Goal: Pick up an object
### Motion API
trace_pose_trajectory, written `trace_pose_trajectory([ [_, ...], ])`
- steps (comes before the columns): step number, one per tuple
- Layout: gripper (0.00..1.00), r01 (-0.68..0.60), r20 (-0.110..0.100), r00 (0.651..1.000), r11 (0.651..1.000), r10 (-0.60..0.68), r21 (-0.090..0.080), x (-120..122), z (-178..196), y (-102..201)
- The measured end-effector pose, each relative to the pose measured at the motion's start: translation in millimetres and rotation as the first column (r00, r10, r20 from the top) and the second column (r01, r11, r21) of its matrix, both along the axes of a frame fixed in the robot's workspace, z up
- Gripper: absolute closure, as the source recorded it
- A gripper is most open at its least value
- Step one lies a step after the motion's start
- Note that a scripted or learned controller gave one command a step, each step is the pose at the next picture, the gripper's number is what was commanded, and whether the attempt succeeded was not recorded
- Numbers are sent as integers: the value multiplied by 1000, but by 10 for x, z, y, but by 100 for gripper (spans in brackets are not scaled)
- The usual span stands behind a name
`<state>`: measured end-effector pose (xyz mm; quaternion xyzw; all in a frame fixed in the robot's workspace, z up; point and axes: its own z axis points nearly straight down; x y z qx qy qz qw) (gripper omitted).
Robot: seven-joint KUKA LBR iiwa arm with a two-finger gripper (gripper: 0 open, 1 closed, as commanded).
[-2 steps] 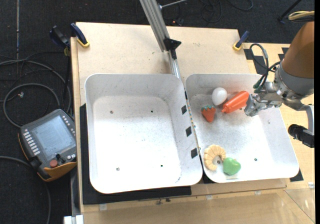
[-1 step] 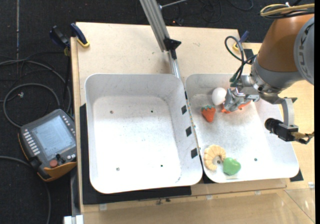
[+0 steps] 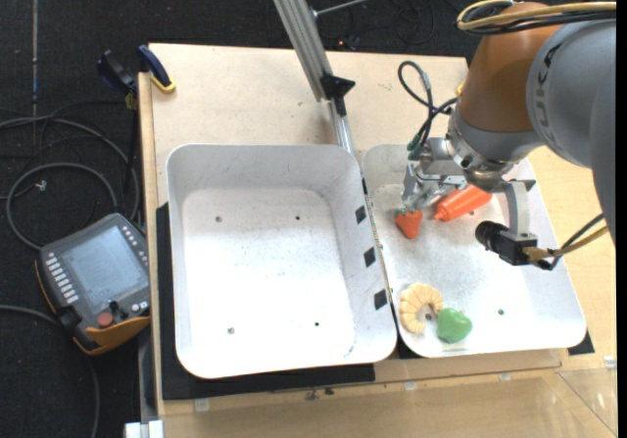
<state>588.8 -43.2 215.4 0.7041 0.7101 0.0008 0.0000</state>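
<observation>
My gripper (image 3: 419,199) hangs low over the far left part of the right bin (image 3: 529,314). Just below its tip a small orange-red piece (image 3: 409,223) rests on the bin floor, touching or nearly touching the tip. A longer orange carrot-like object (image 3: 464,201) lies right beside the gripper, partly under the wrist. Toward the near edge of the same bin are a yellow ribbed object (image 3: 420,307) and a green object (image 3: 453,325), pressed against each other.
The left bin (image 3: 196,167) sits next to the right one, and their walls meet just left of the gripper. A slanted metal pole (image 3: 299,24) runs down to the bins' far junction. A black fixture (image 3: 505,242) sticks out below the wrist over the right bin.
</observation>
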Motion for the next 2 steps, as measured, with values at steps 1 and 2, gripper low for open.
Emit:
trace_pose_trajectory([
  [1,100,0,2,1000,1000,0,1,223,123,531],
  [2,100,0,2,1000,1000,0,1,446,198,1045],
])
